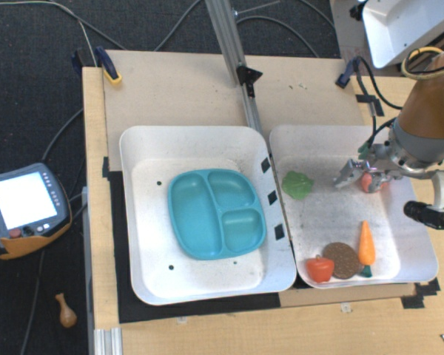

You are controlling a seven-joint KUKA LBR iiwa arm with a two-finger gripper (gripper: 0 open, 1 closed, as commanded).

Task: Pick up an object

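Nearest the camera, the left bin [140, 198] holds a teal divided plate [216, 213]. Right bin [414, 261]: a green lump [297, 185] near its left wall; a carrot [365, 244], brown disc [342, 259] and tomato [320, 269] clustered at the front. The gripper [367, 177] sits closed around a small reddish object [371, 183] at the bin's back right.

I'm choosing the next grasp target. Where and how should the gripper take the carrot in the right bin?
Grip the carrot across its thick orange middle, coming straight down from above. It lies flat and roughly lengthwise up the view, so the fingers should close across its narrow width. Its lower end sits close to the brown disc, so probably stay above that.
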